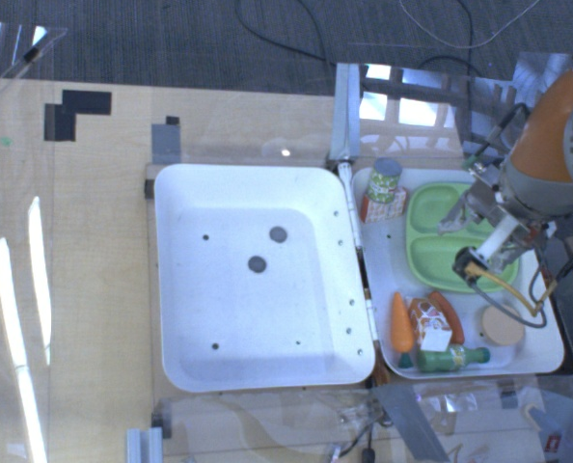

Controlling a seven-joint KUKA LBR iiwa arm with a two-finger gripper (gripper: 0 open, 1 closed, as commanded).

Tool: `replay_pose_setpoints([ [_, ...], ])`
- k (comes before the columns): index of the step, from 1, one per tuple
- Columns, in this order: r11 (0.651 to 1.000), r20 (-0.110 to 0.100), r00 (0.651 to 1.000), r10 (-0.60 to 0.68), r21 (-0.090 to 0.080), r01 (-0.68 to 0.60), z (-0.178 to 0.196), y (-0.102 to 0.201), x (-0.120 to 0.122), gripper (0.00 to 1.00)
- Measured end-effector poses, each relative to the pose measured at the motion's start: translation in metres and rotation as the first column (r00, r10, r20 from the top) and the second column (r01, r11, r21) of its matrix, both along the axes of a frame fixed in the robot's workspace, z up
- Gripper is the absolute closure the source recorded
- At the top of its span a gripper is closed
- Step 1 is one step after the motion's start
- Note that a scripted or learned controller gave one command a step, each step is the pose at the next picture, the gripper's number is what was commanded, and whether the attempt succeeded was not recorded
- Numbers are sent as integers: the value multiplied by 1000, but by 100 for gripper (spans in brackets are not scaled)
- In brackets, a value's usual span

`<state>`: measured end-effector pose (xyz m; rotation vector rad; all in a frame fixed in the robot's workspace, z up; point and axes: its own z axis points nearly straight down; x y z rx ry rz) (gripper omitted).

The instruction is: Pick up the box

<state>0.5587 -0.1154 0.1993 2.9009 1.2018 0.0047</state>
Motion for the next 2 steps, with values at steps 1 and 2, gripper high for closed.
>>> replay_pose_setpoints([
  [1,975,-3,975,-222,1,222,-30,-41,-68,0],
  [2,976,-1,976,-217,1,217,-20,-40,-67,100],
])
